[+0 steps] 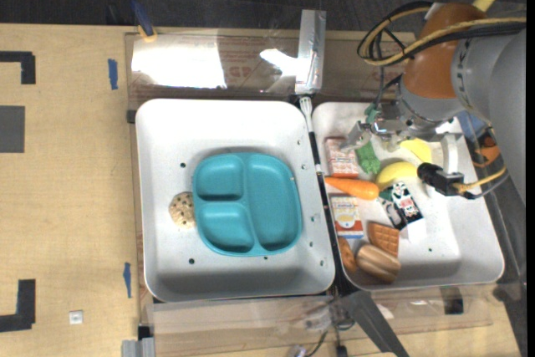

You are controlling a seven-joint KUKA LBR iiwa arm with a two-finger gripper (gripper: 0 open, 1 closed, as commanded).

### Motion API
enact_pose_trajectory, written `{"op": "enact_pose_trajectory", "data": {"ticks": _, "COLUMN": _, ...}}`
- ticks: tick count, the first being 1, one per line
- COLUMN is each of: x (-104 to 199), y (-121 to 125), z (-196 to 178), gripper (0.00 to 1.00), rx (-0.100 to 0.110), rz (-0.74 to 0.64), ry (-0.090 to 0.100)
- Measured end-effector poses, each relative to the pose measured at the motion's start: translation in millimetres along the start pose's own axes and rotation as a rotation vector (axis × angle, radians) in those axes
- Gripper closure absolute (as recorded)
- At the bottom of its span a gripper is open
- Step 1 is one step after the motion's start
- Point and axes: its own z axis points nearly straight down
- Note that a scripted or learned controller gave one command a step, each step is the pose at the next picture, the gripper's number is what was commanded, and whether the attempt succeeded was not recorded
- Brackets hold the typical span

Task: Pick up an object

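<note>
Orange-banded arm hangs over the right bin [468,263] — pincer [374,127] at its 11 o'clock, grip impossible to judge; lemon [398,172], carrot [353,187] just below. Teal tray [248,201] in the left bin [167,138].

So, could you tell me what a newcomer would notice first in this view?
Probably the teal tray in the middle of the left bin, with a cookie just beside it on its left. Next, the right bin, crowded with toy food such as a carrot and a lemon. The arm reaches in above that bin's far end.
</note>
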Motion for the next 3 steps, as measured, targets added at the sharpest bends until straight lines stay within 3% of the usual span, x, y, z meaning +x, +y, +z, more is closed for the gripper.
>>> {"op": "enact_pose_trajectory", "data": {"ticks": 1, "x": 1.0, "y": 3.8, "z": -13.7, "gripper": 1.00, "rx": -0.013, "rz": -0.001, "ry": -0.002}}
{"op": "enact_pose_trajectory", "data": {"ticks": 2, "x": 1.0, "y": 2.8, "z": -12.0, "gripper": 0.00, "rx": -0.010, "rz": -0.001, "ry": -0.001}}
{"op": "enact_pose_trajectory", "data": {"ticks": 3, "x": -0.7, "y": 7.4, "z": -0.4, "gripper": 0.00, "rx": -0.003, "rz": -0.007, "ry": 0.000}}
